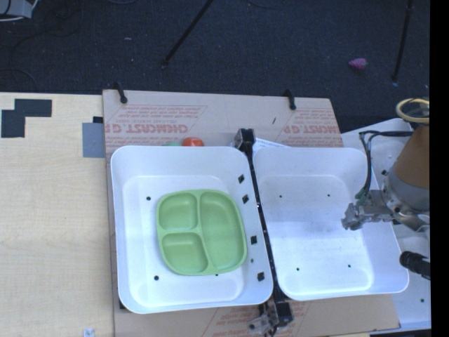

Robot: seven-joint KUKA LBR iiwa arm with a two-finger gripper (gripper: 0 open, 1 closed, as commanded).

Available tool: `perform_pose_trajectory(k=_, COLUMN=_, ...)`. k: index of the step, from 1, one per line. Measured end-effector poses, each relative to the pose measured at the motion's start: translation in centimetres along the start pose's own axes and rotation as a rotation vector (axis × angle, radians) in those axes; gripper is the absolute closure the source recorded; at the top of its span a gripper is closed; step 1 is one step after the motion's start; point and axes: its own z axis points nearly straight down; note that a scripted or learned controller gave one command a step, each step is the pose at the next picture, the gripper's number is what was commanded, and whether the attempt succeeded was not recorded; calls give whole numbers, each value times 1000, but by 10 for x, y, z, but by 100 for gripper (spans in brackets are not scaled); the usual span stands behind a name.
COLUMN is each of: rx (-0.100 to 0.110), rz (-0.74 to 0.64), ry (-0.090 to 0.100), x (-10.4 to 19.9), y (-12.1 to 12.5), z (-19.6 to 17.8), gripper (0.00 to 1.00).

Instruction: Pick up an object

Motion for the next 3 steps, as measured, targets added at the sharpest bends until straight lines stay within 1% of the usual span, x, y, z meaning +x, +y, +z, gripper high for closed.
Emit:
perform_pose_trajectory(k=1, rx=0, rz=-5, ry=0, x=-1, y=1, z=-49, gripper=100)
perform_pose_trajectory(k=2, rx=4, rz=-8, ry=3, x=43, y=13, z=-48, gripper=100)
perform_pose_trajectory(k=3, rx=7, rz=-8, ry=4, x=91, y=9, z=-48, gripper=100)
